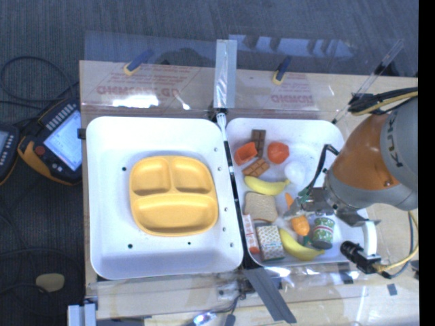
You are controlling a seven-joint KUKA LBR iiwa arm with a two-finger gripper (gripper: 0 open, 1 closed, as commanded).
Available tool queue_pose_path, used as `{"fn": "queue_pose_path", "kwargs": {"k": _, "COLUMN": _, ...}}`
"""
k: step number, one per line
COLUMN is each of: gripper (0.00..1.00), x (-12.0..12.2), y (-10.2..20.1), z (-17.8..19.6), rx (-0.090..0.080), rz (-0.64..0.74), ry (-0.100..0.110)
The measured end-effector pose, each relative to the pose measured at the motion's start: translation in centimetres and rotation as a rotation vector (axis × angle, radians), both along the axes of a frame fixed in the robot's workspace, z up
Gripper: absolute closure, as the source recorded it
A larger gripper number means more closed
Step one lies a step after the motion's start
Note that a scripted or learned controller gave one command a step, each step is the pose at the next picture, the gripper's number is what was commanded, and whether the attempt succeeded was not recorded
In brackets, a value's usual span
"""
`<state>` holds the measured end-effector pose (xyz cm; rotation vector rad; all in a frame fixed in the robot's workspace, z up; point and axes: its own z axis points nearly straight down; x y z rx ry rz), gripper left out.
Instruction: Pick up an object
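Arm point(370, 161) came in from 3 o'clock, orange band over the right bin's point(319, 129) 3 o'clock side. Gripper point(307, 206) sat low over the clutter in the bin's lower middle, just left of the wrist. Couldn't tell if the pincer was apart or together: the tips were lost against the items under them. Nothing was visibly clamped between them. Contact also unclear.

Right bin contents, clock directions from bin centre:
- red piece point(278, 152) at 12, orange wedge point(245, 154) at 11
- brown blocks point(257, 141) at 11-12, touching the wedge
- white lump point(296, 173) at 1, just beside the gripper body
- upper banana point(265, 185) near centre, lying across
- bread slice point(260, 206) at 8, just below that banana
- small orange ball point(300, 226) at 5, right under the gripper
- green-label can point(323, 230) at 4-5, upright, just beside the ball
- lower banana point(298, 247) at 6, curving under the ball and can
- patterned packet point(269, 242) at 7, touching the lower banana's left end

Closest candidates to the pincer were the ball and can, both still down in the bin.

Left bin point(102, 202) held a yellow tray point(173, 194), three compartments, flat at centre.

Pendant point(58, 145) lay on the floor at 9 o'clock of the bench.
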<state>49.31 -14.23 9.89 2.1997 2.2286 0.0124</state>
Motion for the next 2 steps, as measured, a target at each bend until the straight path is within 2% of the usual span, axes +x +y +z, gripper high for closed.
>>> {"fn": "queue_pose_path", "kwargs": {"k": 1, "gripper": 1.00, "x": -0.3, "y": 2.5, "z": -0.8, "rx": -0.005, "rz": -0.129, "ry": -0.009}}
{"fn": "queue_pose_path", "kwargs": {"k": 2, "gripper": 1.00, "x": 1.1, "y": 9.0, "z": 8.4, "rx": 0.001, "rz": -0.191, "ry": 0.017}}
